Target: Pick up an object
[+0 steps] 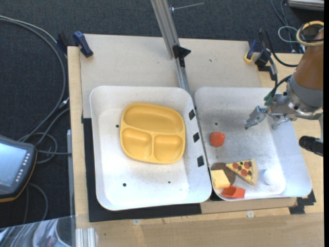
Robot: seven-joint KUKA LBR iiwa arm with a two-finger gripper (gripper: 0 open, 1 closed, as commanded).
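Two white bins sit side by side on the wooden bench. The left bin (103, 189) holds a yellow plate (152, 133) with three sections, lying flat near the middle of the frame. The right bin (303, 174) holds the small toys.

The gripper (264, 118) hangs over the upper part of the right bin, at the right side of the frame. Its two grey fingers (253, 118) are spread apart, and nothing is between them. Above it is the arm's orange band (311, 71), at the right edge of the frame.

A little red tomato (217, 139) lies on the bin floor, down and to the left of the gripper, apart from it. Lower in the bin, near its bottom edge, is a pile of toy food (all close together). There is a pizza slice (243, 170) with red dots, a yellow cheese block (220, 179) just beside it on the left, and a small orange piece (234, 192) under them. A white egg (271, 177) lies just right of the pizza slice.

A grey metal pole (165, 19) leans in from the top of the frame. A blue clamp (82, 42) sits at the upper left corner of the bench.
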